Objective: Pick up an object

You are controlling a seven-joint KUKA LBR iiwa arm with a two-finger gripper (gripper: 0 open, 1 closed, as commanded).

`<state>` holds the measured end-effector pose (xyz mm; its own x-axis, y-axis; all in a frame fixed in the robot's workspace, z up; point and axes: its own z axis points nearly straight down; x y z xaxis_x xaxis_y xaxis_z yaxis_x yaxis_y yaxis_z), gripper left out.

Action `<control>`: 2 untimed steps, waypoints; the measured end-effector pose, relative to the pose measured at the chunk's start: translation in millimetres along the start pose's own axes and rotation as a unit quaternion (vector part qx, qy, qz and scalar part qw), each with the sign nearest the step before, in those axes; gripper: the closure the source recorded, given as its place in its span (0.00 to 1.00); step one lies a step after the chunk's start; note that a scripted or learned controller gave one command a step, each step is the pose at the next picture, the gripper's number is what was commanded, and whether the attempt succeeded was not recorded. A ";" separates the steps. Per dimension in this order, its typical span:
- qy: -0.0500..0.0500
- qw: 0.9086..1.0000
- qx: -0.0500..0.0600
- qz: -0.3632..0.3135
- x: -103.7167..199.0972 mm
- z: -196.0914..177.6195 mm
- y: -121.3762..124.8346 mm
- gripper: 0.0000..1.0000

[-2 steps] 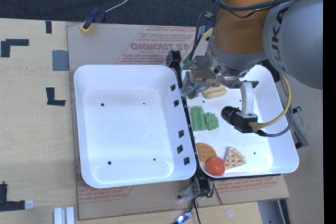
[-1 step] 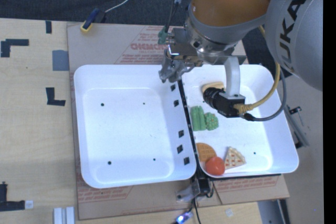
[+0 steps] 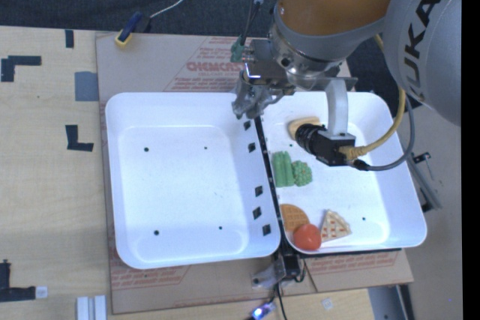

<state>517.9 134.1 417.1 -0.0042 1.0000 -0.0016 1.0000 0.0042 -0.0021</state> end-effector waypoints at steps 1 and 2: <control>0.001 1.000 0.000 -0.002 80.7 2.9 4.2 1.00; 0.000 1.000 -0.008 0.006 -5.8 -109.3 67.3 1.00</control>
<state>585.5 128.7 526.4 0.0076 1.0000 -0.0014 0.9999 -0.0076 0.0134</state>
